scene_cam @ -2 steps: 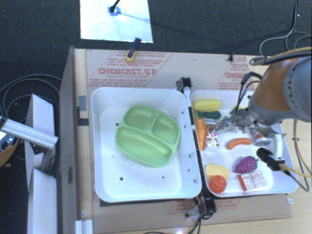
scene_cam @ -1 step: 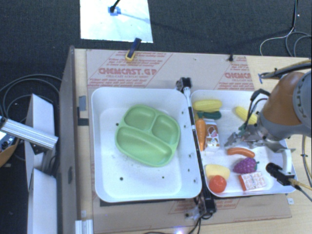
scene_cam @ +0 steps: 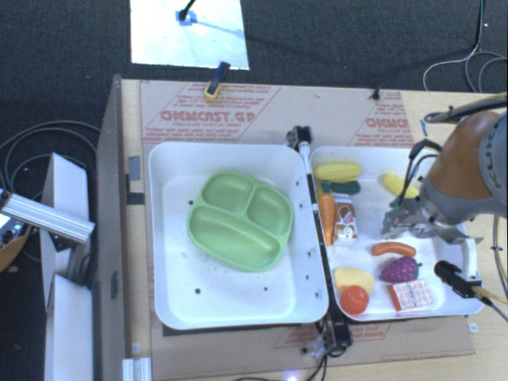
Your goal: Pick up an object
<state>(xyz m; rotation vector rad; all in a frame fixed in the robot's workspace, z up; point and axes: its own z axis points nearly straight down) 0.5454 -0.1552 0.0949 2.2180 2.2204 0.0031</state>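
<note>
Two white bins are sitting side by side; the claw (scene_cam: 399, 222) is hovering in the right bin (scene_cam: 373, 155), its grip state impossible to tell. Just below it a red sausage (scene_cam: 394, 249) and purple grapes (scene_cam: 399, 270) are lying; a banana (scene_cam: 397, 185) is lying just above. Far left, a green divided plate (scene_cam: 240, 221) is resting in the left bin (scene_cam: 171, 292).

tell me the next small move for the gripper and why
Probably a short drop straight down toward the sausage. The gripper sits in the right bin just above the sausage, with nothing seen between its fingers. The grapes lie close below, so a small, careful descent seems safer than a sideways shift.
</note>
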